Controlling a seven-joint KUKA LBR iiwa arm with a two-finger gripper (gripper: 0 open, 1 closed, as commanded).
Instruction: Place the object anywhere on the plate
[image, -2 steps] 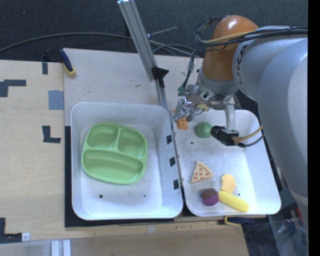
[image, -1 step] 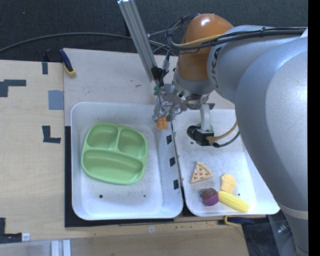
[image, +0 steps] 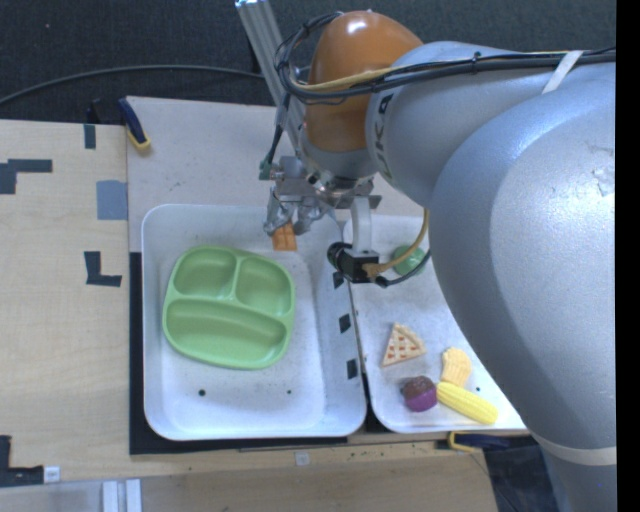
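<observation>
A green sectioned plate (image: 230, 306) lies in the left white bin (image: 160, 400). My gripper (image: 285, 232) hangs just past the plate's far right corner, above the bin's back edge. A small orange object (image: 286, 238) sits between its fingers, so the gripper is shut on it. The object is held a little above the bin, slightly beyond the plate's rim.
The right bin (image: 400, 415) holds a pizza-slice toy (image: 402, 346), a purple piece (image: 420, 393), a yellow corn cob (image: 466, 403) and a yellow piece (image: 456, 366). The big grey arm (image: 500, 180) covers the right side. A blue-and-yellow item (image: 135, 125) lies at the back left of the bench.
</observation>
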